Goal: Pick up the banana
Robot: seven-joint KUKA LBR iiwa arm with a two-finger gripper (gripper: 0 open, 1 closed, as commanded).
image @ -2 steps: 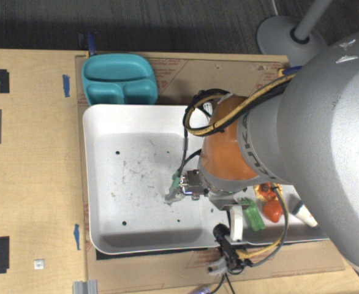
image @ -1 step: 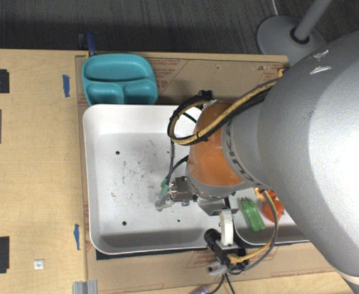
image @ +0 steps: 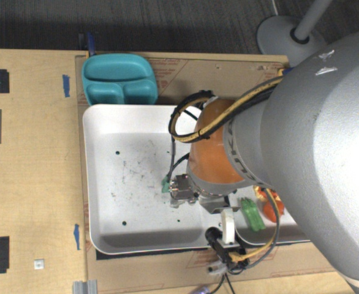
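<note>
The grey arm with its orange band reaches in from the right and covers most of the right bin. Its wrist hangs low over the seam between the two bins, with black and yellow cables looped around it. The gripper sits under the wrist, hidden by the arm's own body. Beside the wrist, a green object and an orange object lie in the visible strip of the right bin. What lies under the arm is hidden.
The left white bin shows a scuffed bare floor. A teal two-compartment tray stands behind it. Brown cardboard bench with black and blue tape marks extends left.
</note>
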